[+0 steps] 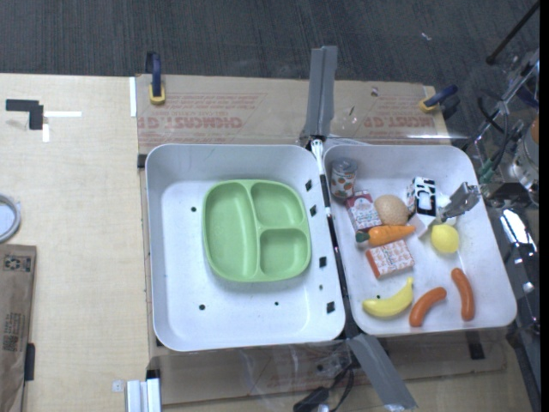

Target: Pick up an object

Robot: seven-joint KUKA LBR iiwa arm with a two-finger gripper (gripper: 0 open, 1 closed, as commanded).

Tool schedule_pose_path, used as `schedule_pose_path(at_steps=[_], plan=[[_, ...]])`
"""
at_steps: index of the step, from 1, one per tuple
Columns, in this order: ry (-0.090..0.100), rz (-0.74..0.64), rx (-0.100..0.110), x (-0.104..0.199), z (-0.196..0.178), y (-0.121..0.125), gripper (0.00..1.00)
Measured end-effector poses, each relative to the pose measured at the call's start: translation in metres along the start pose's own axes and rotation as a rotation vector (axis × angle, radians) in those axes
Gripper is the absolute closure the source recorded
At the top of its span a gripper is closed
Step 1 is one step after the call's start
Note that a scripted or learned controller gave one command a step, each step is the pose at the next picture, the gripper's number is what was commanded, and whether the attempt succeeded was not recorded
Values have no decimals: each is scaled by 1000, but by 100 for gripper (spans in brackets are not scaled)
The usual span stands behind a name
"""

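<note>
Green tray (pixel 257 230) amid bare white bin (pixel 171 316)

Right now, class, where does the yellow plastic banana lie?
The yellow plastic banana lies in the right white bin, near its front edge, just below the red patterned box and left of the orange sausage.

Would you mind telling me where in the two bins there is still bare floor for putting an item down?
Left bin: bare white floor all round the green divided plate, widest along the near wall. Right bin: crowded; carrot, lemon, banana and sausages leave only a strip along its far wall.
</note>
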State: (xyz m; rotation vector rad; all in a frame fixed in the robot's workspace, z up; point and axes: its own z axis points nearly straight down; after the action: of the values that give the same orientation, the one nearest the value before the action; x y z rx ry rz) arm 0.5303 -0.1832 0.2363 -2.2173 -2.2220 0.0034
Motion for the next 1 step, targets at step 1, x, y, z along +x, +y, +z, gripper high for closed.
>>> schedule_pose_path(at_steps=[1], plan=[[-1, 65, -1, -17, 64, 71, 0]])
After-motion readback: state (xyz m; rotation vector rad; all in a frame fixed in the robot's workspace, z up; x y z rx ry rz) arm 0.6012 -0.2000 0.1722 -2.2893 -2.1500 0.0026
